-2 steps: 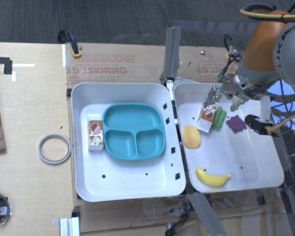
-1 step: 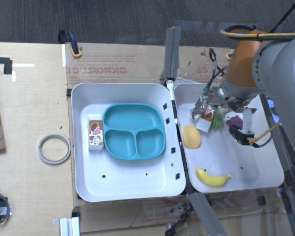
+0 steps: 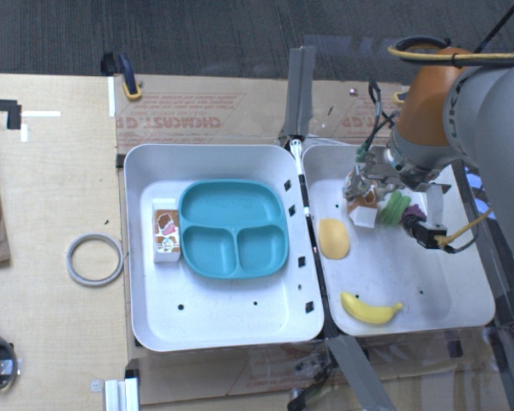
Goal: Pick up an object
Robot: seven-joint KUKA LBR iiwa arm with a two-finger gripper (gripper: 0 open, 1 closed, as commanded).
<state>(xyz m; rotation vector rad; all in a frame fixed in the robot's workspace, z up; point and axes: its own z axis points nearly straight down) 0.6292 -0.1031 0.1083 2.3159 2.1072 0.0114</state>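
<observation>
Banana (image 3: 371,309): I see it nearest the camera, at the front of the right bin (image 3: 463,311), long axis running left to right, well apart from the gripper.
Yellow oval item (image 3: 333,238): I place it behind the banana, close to the right bin's left wall, near the gripper and forward-left of it.
Gripper (image 3: 366,197): I see it low at the back of the right bin, over a small cluster of items.
Cluster: a white block (image 3: 363,217) and a green piece (image 3: 394,207) lie just beside the gripper, toward the banana side.
Gripper state: I cannot tell; the wrist and clutter hide it.
Key relation: I judge the cluster the nearest target, directly under and just forward of the gripper.
Left bin (image 3: 146,306): holds a blue tray (image 3: 234,228) and a small carton (image 3: 165,231), far left of the banana.
</observation>
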